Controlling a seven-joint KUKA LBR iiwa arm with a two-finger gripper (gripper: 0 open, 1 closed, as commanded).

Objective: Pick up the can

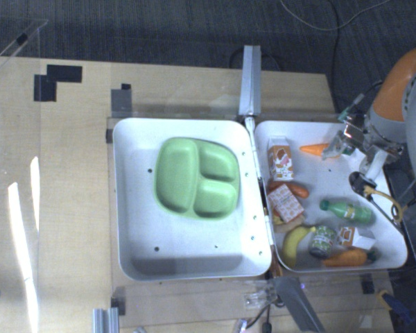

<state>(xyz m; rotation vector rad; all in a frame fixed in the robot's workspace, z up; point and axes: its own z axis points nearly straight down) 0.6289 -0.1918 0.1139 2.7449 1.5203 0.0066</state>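
Observation:
The can (323, 241), short with a green and dark label, stands near the front of the right bin (395, 222), between a banana (295, 242) and a small box (347, 236). My gripper (351, 156) hangs over the back right part of that bin, well behind the can and apart from it. Its two fingers are spread open with nothing between them. One fingertip (332, 148) is close to a small carrot (312, 149).
The right bin also holds a juice carton (280, 159), a sausage (296, 190), a snack packet (285, 203), a green bottle (347, 211) and a larger carrot (346, 258). A green divided plate (196, 177) lies in the left bin (135, 238). A metal divider (251, 82) separates the bins.

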